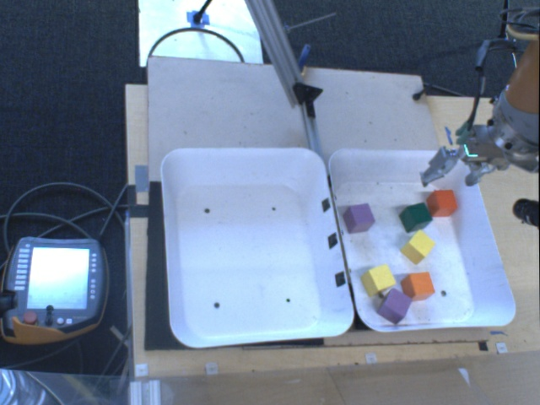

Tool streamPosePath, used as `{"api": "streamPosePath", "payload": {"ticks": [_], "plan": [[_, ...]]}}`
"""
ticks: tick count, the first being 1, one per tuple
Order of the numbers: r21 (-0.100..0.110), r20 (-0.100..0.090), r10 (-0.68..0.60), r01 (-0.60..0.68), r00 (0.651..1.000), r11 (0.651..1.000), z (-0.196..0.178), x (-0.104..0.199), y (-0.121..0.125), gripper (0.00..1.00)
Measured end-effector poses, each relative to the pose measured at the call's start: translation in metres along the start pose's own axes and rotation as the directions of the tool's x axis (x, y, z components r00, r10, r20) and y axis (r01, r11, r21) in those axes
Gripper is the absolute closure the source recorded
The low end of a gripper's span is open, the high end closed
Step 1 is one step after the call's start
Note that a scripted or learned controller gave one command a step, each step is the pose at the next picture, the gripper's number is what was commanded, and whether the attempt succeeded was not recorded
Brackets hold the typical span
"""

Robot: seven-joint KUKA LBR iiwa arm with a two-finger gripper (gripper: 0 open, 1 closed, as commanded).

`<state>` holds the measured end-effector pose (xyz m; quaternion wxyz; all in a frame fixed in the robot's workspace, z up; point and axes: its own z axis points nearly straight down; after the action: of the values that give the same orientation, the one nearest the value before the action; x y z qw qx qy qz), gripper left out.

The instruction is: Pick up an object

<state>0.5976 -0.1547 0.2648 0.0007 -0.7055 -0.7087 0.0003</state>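
The gripper [456, 168] hangs over the right bin's [498, 298] far edge, fingers spread apart with nothing between them. Just beside it, toward the bin's right edge, lies the orange-red block [442, 202], touching the green block [415, 217]. The other blocks sit nearer the bin's front edge.

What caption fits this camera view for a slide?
Gripper above the right bin holding seven coloured blocks, nearest the orange block.
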Motion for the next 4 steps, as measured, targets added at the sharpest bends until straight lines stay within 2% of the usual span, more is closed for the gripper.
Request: {"api": "streamPosePath", "payload": {"ticks": [1,2,3,4], "plan": [[-0.003,0.001,-0.001,0.001,1.000,1.000,-0.002,0.000,0.001,0.00],[0.001,0.001,0.003,-0.003,1.000,1.000,0.059,-0.005,0.003,0.00],[0.001,0.000,0.002,-0.002,1.000,1.000,0.109,-0.002,-0.007,0.00],[-0.012,0.007,0.001,-0.001,1.000,1.000,0.146,-0.003,0.001,0.00]]}}
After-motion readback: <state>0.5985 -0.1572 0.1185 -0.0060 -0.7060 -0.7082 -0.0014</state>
